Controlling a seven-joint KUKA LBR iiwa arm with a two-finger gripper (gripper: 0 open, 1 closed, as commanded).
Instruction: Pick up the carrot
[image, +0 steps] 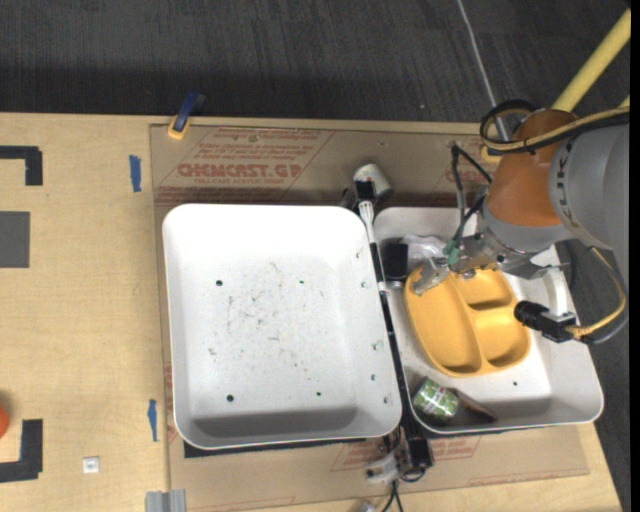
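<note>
The right bin (575, 395) holds a large yellow-orange two-lobed dish (470, 325) across its middle. My gripper (436, 272) hangs low over the dish's upper-left rim, at the end of the grey arm with the orange band (525, 190), which comes in from the right. The gripper's silver tip is close to the dish edge, and I cannot tell whether they touch. A small green round item (436, 400) lies at the bin's near-left corner, with a thin brown piece (482, 409) beside it. The arm hides the bin's far right part.
The left bin (190, 300) is a wide white tray with faint scuffs. A black block (393, 260) sits at the divide between the bins. Cables (560, 325) loop from the wrist over the right bin. A yellow pole (595, 60) slants at the top right.
</note>
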